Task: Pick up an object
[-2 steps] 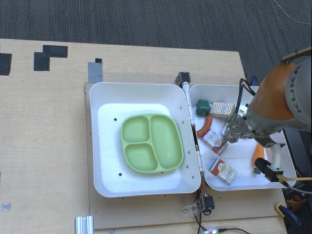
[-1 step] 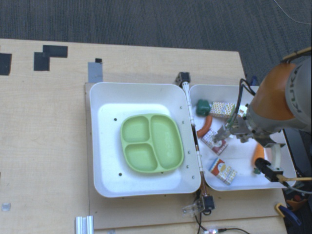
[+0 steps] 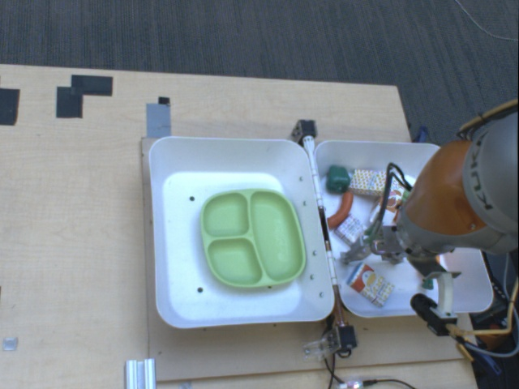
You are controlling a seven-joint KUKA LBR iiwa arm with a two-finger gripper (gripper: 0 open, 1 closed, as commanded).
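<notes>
So right now I've got the arm (image 3: 466, 193) hanging over the right bin (image 3: 478, 294), and the gripper (image 3: 362, 252) is down low among the clutter near the bin's left wall. Honestly I can't tell from this angle how wide the thing is open or whether it has anything; the metal bits blur into the stuff under them.

What's around it: just below the gripper lies a small printed carton (image 3: 371, 284), white with some red and orange on it, flat on the bin floor. That's my likeliest target. Just above the gripper there's a little checkered packet (image 3: 350, 230), and touching that, further up, an orange-red sausage-shaped toy (image 3: 340, 208). Further up again sit a dark green lump (image 3: 337, 178) and another printed box (image 3: 366, 182) beside it. Way off to the left, in the other bin, is a green divided plate (image 3: 252, 237), well apart from all this.

My guess on handling: the carton looks light and fairly stiff, probably thin card, so it could crush or skid if squeezed on the broad faces. I'd take it across the short sides, mid-length. Being close to the bin wall might make it awkward.
</notes>
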